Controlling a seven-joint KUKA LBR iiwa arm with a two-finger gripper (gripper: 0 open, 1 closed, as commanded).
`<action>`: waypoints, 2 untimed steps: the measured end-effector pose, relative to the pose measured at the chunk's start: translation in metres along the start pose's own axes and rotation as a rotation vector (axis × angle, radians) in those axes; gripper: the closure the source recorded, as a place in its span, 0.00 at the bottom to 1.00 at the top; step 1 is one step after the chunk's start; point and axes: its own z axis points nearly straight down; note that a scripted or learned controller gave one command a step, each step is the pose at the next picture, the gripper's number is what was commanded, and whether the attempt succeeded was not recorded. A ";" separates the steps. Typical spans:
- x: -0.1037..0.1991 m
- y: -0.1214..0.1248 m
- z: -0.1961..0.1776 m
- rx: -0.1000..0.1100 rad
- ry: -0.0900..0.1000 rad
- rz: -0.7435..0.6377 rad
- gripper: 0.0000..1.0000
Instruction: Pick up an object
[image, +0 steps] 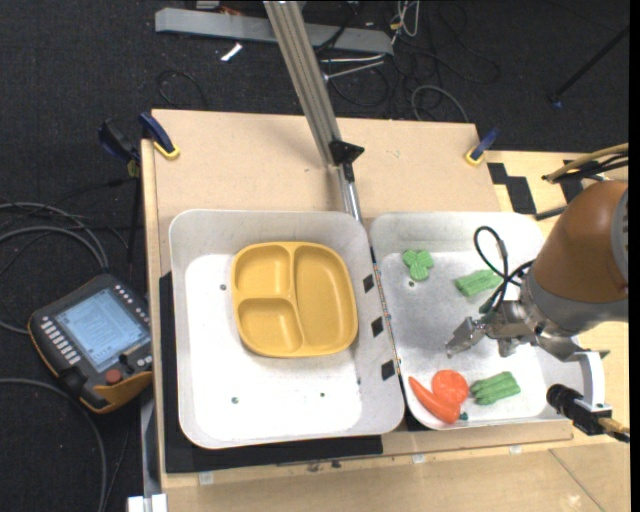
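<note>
Your arm reaches in from the right over the right bin (430, 232), and its gripper (466, 338) hangs above bare bin floor with nothing between its fingers; you cannot tell how wide they stand. You appear to be at the approach, no object chosen yet. Nearest lie a red-orange toy (443, 392) and a green block (495, 387) just below the gripper, so the next move likely calls for shifting toward the bin's near edge. Two more green pieces (418, 263) (476, 283) sit farther back. A yellow divided tray (295, 298) fills the left bin (200, 300), well apart.
</note>
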 end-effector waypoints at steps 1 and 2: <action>0.000 0.002 -0.013 -0.006 -0.001 -0.001 1.00; 0.001 0.003 -0.055 -0.010 -0.002 -0.004 1.00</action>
